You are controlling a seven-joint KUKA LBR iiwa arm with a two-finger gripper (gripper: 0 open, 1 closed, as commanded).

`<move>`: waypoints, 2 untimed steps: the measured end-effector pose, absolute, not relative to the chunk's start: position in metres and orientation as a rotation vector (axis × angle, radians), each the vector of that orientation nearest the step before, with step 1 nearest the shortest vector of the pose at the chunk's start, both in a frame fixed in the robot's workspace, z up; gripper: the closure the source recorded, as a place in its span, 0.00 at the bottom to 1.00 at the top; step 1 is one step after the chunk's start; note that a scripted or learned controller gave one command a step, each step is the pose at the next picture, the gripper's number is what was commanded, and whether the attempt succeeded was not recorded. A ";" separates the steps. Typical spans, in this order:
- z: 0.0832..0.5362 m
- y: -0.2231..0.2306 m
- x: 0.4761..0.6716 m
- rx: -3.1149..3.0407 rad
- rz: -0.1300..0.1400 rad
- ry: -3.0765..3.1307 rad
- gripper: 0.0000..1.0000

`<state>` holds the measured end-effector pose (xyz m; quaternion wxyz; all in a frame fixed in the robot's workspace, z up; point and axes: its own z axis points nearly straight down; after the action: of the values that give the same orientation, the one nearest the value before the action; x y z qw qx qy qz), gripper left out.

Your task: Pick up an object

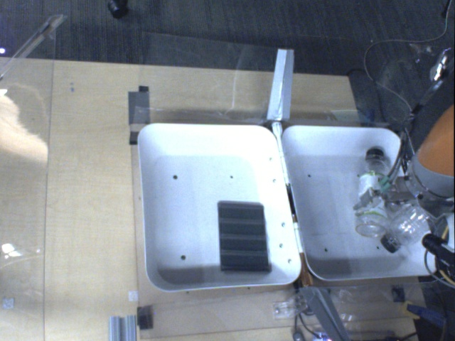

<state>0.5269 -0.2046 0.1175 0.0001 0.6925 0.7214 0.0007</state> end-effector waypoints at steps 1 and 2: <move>0.097 -0.205 0.534 2.129 0.022 2.281 0.00; 0.097 -0.206 0.539 1.998 0.019 2.390 0.00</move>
<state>0.5390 -0.2065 0.0974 0.0131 0.6413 0.7671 0.0061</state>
